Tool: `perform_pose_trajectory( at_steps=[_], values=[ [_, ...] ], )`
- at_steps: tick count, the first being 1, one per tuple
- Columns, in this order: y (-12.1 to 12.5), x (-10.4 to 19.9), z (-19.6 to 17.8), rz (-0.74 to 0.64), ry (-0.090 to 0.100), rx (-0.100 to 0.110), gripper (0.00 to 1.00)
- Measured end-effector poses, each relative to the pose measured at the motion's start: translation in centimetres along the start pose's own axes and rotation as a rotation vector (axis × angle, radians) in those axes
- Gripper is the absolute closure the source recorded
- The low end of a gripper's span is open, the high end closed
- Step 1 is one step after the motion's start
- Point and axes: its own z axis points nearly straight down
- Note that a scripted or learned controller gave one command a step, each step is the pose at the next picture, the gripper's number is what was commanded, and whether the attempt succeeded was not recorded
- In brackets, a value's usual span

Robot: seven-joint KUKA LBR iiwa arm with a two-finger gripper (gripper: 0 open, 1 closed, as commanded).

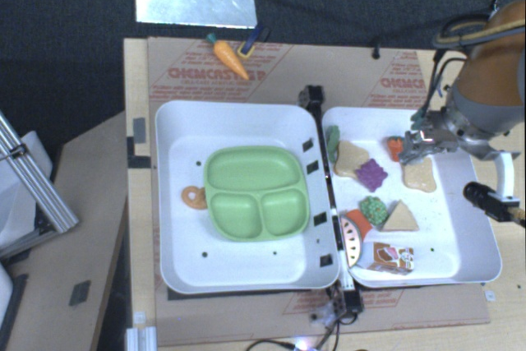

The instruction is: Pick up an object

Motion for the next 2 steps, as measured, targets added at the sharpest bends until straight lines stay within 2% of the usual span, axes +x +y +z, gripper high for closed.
perform_pose_trajectory(
  at_steps=[1,2],
  values=[
    [1.2,4.6,-0.5,-0.005,0.002,0.0,1.0],
    [3.3,9.3,0.7,-0.005,0.001,0.0,1.0]
  ],
)
